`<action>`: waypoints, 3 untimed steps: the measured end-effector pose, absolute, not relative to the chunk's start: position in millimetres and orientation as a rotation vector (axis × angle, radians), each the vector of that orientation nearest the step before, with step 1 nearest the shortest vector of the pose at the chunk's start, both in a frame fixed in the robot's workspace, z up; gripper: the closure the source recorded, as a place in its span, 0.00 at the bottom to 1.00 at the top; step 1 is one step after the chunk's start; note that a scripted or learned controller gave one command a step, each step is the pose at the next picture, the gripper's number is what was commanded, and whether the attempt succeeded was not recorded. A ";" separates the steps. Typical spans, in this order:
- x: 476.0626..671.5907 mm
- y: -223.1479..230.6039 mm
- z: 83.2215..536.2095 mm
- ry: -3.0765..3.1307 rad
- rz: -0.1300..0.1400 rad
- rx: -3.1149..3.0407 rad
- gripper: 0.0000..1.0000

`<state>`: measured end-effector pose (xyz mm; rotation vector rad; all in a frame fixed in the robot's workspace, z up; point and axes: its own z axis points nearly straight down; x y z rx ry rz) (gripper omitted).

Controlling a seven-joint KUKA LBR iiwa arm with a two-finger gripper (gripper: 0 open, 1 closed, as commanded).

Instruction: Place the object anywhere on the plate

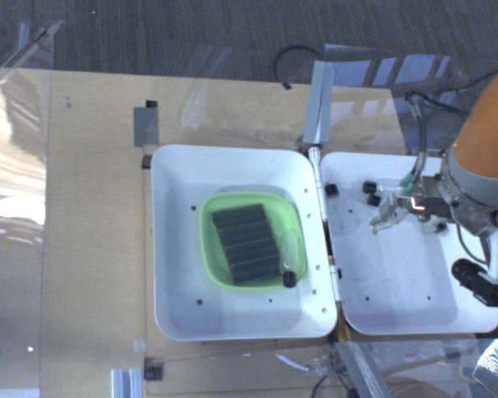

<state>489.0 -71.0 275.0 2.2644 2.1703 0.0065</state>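
Across the pale wooden bench [83,288], backed by dark ribbed flooring, sit two shallow white bins. One green plate [212,259] rests in the left bin [174,305], carrying one dark ridged block [247,244] at a slight tilt; a small black piece touches the plate's lower right rim. Over the right bin [398,297] hangs the tool [388,214], grasping nothing; whether it is released or clenched I cannot tell.

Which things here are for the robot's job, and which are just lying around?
For the job:
- green plate in the left bin
- dark ribbed block lying on the plate
- claw over the right bin

Just lying around:
- small clear bottle with a black cap on the plate's right edge
- small black bits in the right bin
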 end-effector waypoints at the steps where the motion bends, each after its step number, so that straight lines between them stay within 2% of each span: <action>1: 488.9 -158.5 277.9 2.101 0.006 2.326 0.00; 2: 488.8 -197.9 275.8 2.051 0.005 2.370 0.00; 3: 488.9 -172.9 285.8 1.981 0.006 2.430 0.00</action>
